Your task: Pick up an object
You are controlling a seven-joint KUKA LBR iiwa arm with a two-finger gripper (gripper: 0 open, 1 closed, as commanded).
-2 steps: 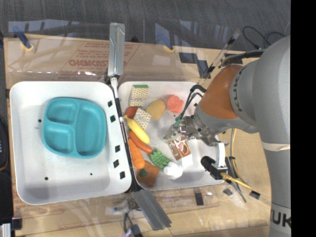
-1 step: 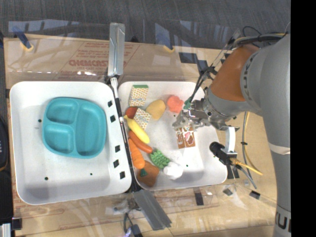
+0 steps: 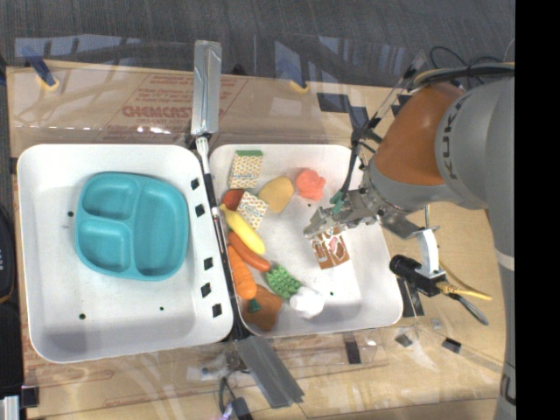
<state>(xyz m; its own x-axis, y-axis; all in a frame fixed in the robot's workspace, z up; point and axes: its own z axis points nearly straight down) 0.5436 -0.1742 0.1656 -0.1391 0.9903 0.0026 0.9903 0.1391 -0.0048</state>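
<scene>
- Two white bins lie side by side on the bench; nearest the camera, at the bottom edge of the right bin [image 3: 385, 309], sit a brown toy [image 3: 265, 311] and a small white piece [image 3: 306, 302], touching or nearly so.
- Just above them lie a green ridged piece [image 3: 282, 280] and an orange carrot [image 3: 242, 274], along the wall between the bins.
- Further up that wall lie a yellow banana [image 3: 244, 230] and a red-orange chilli-like piece [image 3: 249, 256].
- Mid-bin, the gripper [image 3: 331, 226] hangs over a brown-and-white packet [image 3: 331, 248]; whether its fingers are spread or closed, or touch the packet, cannot be made out.
- Beyond are a yellow lump [image 3: 276, 194], a pink-red toy [image 3: 310, 183] and two patterned blocks [image 3: 247, 169].
- The left bin [image 3: 52, 322] holds a teal divided tray [image 3: 133, 224].
</scene>
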